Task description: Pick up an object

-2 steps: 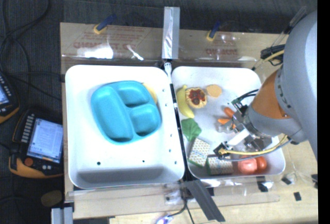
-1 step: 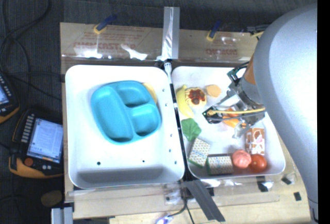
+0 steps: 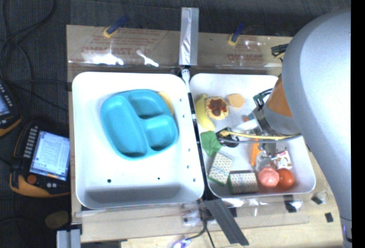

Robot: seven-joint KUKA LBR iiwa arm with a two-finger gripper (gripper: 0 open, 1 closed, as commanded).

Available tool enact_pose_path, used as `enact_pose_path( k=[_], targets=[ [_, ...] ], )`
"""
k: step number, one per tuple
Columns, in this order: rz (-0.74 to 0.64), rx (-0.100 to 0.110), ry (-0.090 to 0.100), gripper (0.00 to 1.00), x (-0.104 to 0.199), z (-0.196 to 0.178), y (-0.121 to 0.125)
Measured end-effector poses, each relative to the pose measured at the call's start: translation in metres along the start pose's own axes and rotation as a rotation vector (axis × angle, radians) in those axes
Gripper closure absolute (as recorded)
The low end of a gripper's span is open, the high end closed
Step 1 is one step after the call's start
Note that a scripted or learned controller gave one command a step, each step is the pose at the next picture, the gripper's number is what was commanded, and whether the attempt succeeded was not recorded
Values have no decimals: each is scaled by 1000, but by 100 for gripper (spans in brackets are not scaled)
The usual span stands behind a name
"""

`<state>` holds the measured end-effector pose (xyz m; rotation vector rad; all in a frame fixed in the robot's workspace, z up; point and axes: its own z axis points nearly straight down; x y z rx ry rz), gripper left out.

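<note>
The right bin (image 3: 308, 175) holds several small items. Near its left wall lie a yellow banana (image 3: 202, 113) and a green piece (image 3: 209, 142). A round pizza-like toy (image 3: 217, 106) and a pale bun (image 3: 235, 100) lie at the back. A patterned box (image 3: 220, 168), a dark box (image 3: 242, 182), a red ball (image 3: 268, 178) and a red tomato (image 3: 286, 179) line the front. My gripper (image 3: 263, 137) hangs low over the bin's right half, just above an orange carrot (image 3: 254, 154) and a small carton (image 3: 281, 159). The grey arm hides the bin's right rear.
The left bin (image 3: 91, 178) carries a blue divided plate (image 3: 138, 122) with a yellow thing (image 3: 167, 101) tucked behind its far edge. A low wall (image 3: 194, 144) separates the two bins. Clamps and clear sheeting stand along the back of the bench.
</note>
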<state>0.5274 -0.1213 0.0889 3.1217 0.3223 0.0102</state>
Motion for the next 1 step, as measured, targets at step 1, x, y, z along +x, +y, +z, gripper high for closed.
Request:
enact_pose_path(
  k=[1],
  targets=[
    [-16, 37, -6, 0, 21, 1, 60]
  ],
)
